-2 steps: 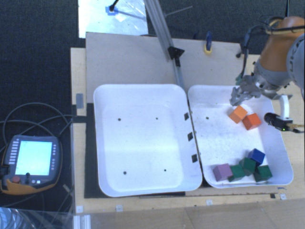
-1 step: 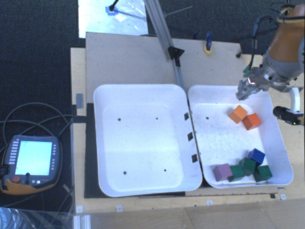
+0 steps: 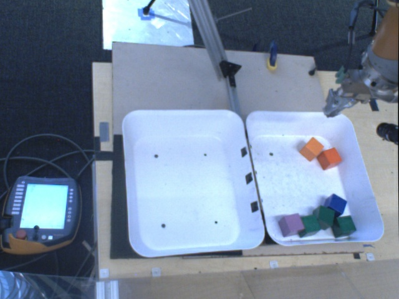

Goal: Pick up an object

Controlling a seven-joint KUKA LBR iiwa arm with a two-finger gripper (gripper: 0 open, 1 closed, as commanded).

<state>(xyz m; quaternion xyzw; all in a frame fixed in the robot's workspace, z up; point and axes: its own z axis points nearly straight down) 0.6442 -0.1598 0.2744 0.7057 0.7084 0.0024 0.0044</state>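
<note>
Nearest the camera, along the front wall of the right bin (image 3: 365,185), sits a tight cluster of blocks: a purple block (image 3: 290,224), three green blocks (image 3: 324,216) touching one another, and a blue block (image 3: 335,203) just behind them. Farther back in the same bin two orange blocks (image 3: 320,152) lie side by side, apart from the cluster and closer to the arm. The gripper (image 3: 333,104) hangs above the bin's far right corner, over the rim rather than over any block, and nothing is seen in it; whether its jaws are spread or pressed together I cannot tell at this size. By the look of things the pick has hardly begun: every block lies on the bin floor, and reaching, closing and lifting are all left to do. The orange pair seems the easiest target, being near and unhemmed, while the packed green blocks leave little room for fingers. The left bin (image 3: 134,167), a slanted metal pole (image 3: 209,27) and a handheld control pad (image 3: 40,213) lie well clear of the work.
</note>
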